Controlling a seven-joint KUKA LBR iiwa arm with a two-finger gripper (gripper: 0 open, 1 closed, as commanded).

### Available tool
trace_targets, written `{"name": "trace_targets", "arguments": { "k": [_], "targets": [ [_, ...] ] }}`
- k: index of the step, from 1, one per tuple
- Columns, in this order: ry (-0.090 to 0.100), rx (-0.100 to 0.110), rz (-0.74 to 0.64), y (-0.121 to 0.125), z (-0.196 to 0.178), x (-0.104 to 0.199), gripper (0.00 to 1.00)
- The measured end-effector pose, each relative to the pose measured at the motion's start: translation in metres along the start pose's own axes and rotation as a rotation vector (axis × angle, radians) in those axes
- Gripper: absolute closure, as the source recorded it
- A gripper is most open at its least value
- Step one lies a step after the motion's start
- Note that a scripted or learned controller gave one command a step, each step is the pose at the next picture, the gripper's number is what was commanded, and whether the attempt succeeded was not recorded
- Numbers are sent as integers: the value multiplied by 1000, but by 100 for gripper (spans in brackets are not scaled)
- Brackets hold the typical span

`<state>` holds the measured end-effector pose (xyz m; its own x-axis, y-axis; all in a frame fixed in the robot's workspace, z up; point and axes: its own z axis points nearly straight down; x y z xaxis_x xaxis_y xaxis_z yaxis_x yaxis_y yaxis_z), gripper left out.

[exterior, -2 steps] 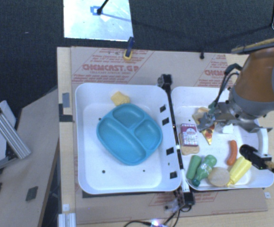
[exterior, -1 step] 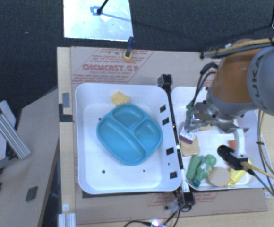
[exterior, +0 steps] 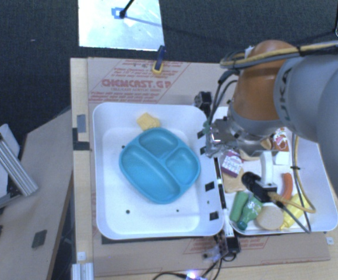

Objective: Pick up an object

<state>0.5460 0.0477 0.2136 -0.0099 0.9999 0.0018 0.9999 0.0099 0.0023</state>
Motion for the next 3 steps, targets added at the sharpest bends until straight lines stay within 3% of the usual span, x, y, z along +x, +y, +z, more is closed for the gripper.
{"name": "trace_targets", "arguments": {
  "k": [1,3],
  "targets": [
    [-1,0,4,5,-4,13,100],
    [-1,2,5,-9,-6,16,100]
  ]
}}
